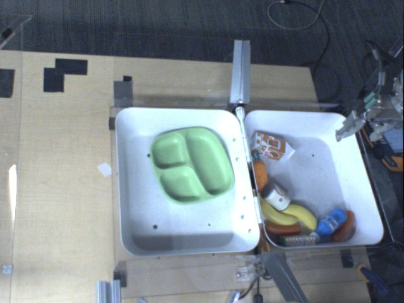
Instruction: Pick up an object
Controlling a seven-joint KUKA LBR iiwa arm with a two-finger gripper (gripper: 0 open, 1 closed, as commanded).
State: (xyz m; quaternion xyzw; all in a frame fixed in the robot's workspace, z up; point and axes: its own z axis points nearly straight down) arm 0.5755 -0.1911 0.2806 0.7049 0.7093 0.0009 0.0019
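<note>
Objects for picking lie heaped in the right bin (pixel 353 188), mostly along its left wall and near edge. A small white carton with orange print (pixel 273 146) lies tilted near the upper left corner, apart from the rest. Below it an orange carrot-like piece (pixel 260 174) runs along the left wall, then a small white roll with a dark end (pixel 276 198), touching a yellow banana (pixel 291 216) that curves toward the near edge. A dark red sausage-shaped thing (pixel 283 229) lies just under the banana, a blue bottle-like item (pixel 331 222) sits beside a brown-red rounded piece (pixel 345 226) at the near right corner.

The left bin (pixel 132 188) holds a green divided tray (pixel 192 163) with three compartments, lying flat near its middle. Both bins rest on a light wooden bench (pixel 57 188), with a metal post (pixel 240 72) rising at the seam between them; dark carpet and a loose cable (pixel 303 8) lie beyond.

The upper right half of the right bin's floor is bare white. The gripper (pixel 351 126) hangs over that bin's far right corner, well apart from the heap; whether its jaws are parted or closed I cannot tell, and nothing is visible between them.
</note>
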